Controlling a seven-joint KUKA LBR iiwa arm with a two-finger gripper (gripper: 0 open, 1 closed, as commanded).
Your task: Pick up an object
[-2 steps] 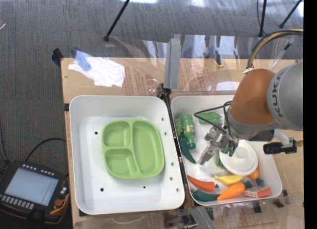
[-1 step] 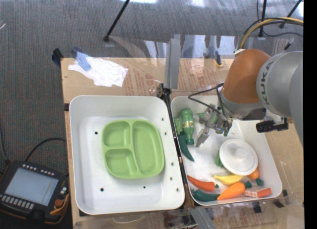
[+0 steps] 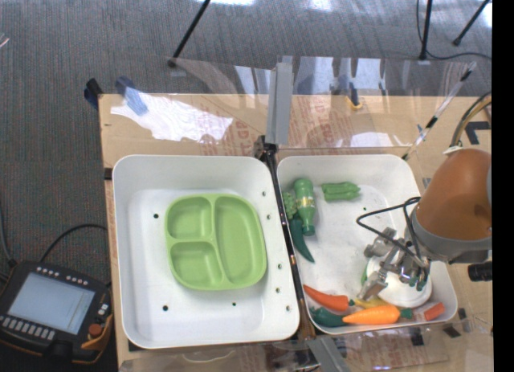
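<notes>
1. Camera view, bench: 2 shallow white bins side by side, the left bin [image 3: 132, 202] and the right bin [image 3: 385, 171].
2. Left bin: 1 green divided plate [image 3: 215, 242] with 3 compartments, lying flat near the middle.
3. Right bin, upper left: 1 green bottle [image 3: 303, 204], lying lengthwise near the wall shared with the left bin.
4. Just right of the bottle: 1 green pepper-like piece [image 3: 340, 192], apart from the bottle.
5. Below the bottle: 1 dark green curved vegetable [image 3: 302, 240], its upper end touching the bottle.
6. Right bin, lower edge: 1 red-orange carrot [image 3: 328, 297], tilted, and 1 orange carrot [image 3: 372, 315] with a green top, lying close together along the front wall.
7. Lower right corner: 1 small orange-red piece [image 3: 434, 312], against the wall.
8. Lower right area: 1 white round object [image 3: 408, 288], partly covered by the gripper.
9. Arm: 1 grey arm with an orange band [image 3: 456, 195], reaching in from the right over the right bin.
10. Gripper [image 3: 384, 275]: low over the white round object, just above the carrots; whether it is spread or closed, I cannot tell, and nothing can be seen gripped.
11. Behind the bins: 1 crumpled clear plastic sheet [image 3: 173, 118] on the brown bench top.
</notes>
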